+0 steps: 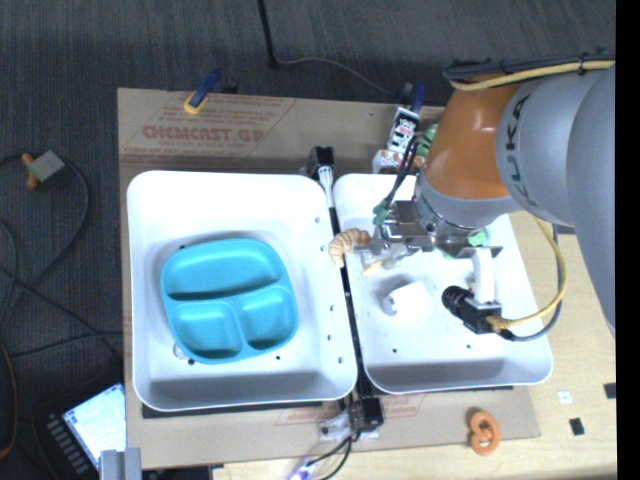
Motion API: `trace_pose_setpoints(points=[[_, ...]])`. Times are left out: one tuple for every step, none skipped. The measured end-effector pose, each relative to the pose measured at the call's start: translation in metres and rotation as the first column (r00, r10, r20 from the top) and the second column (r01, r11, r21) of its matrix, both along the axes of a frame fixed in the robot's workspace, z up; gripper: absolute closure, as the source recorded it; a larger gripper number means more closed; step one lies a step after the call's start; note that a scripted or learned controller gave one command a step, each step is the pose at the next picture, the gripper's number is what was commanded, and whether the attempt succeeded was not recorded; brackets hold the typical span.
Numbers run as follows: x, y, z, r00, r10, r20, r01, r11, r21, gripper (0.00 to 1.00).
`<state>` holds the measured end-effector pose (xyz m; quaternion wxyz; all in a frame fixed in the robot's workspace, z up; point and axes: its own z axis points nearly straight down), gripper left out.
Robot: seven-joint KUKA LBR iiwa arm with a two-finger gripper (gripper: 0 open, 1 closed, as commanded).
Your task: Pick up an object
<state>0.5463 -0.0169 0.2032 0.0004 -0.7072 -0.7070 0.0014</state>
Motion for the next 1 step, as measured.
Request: trace_pose_setpoints(points=[[0.0110,-0.0795,0.0525,1.000,-0.001,0.003,0.001,1.000,-0.001,1.00]])
